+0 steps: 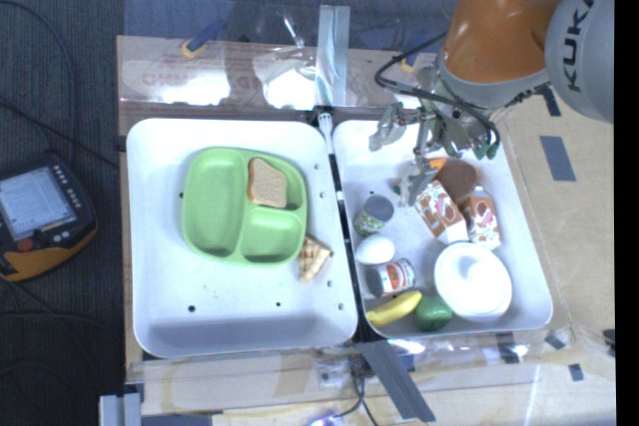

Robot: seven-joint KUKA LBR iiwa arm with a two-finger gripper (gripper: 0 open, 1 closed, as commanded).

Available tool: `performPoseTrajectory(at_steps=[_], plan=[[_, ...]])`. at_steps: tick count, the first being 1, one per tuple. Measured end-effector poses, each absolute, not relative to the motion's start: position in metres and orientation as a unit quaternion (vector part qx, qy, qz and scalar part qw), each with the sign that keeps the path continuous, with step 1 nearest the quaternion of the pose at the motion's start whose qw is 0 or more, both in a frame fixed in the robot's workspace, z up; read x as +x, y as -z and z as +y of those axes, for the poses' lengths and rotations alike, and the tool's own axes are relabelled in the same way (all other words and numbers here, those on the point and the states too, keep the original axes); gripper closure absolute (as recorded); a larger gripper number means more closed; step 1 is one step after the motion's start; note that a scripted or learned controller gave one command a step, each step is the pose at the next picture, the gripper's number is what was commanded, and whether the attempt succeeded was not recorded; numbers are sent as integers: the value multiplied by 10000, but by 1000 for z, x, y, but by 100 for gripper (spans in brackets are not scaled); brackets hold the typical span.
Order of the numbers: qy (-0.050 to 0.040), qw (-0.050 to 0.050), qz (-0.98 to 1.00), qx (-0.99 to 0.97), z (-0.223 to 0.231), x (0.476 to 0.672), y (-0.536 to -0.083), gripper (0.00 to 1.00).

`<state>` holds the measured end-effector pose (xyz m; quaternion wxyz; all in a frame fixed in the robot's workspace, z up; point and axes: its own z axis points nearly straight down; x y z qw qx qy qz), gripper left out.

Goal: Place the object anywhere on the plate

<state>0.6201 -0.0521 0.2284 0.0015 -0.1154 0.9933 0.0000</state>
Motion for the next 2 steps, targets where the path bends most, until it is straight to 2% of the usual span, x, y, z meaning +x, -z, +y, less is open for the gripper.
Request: performPoseTrajectory(at_steps=[1, 2], plan=[[-16, 43, 9933, -1154, -50, 621, -239, 100], [-9, 1, 9573, -2892, -12, 552, -210, 100]])
